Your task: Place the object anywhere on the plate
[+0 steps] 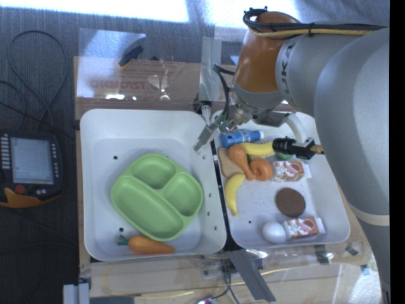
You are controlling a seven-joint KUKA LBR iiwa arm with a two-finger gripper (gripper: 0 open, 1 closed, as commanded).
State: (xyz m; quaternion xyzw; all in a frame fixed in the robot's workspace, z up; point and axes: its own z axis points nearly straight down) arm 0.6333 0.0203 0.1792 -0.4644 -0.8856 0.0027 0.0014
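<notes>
A green divided plate (149,210) lies in the left bin (95,138) with nothing on it. An orange toy carrot (150,246) rests on the bin floor just below the plate. My gripper (207,135) hangs over the wall between the two bins, near their far end, above and to the right of the plate. A blue bottle (245,136) lies right beside it in the right bin (334,223). Nothing visible hangs from the gripper.
The right bin holds several toy foods: two bananas (233,194), an orange piece (245,162), a brown cookie (290,202), a white egg (274,232) and two packets (302,227). A cardboard box (126,81) stands behind the bins. A teach pendant (28,166) lies at left.
</notes>
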